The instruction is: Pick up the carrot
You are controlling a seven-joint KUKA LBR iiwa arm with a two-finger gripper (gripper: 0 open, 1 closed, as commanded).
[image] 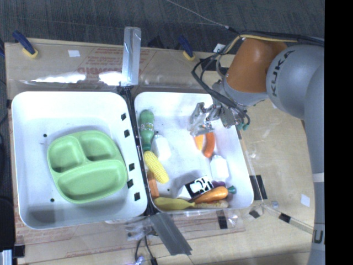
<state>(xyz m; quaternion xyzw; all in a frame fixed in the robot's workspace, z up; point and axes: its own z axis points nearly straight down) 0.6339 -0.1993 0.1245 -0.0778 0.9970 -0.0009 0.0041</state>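
An orange carrot [216, 194] with a green stub at its right end lies along the front wall of the right bin [176, 101]. A shorter orange-red piece [207, 144] lies near the bin's right wall, and I cannot tell what it is. My gripper [202, 123] hangs at the far right of that bin, directly above the top end of this piece. It may be touching the piece. The carrot at the front lies well apart from the gripper, toward the near edge.
The right bin also holds a green vegetable [146, 123], a corn cob [156, 167], two white items [162, 148] [219, 168], a black-and-white object [198, 186], a yellow banana [172, 204] and a small orange piece [153, 187]. A green divided plate [85, 164] sits in the left bin [33, 109].
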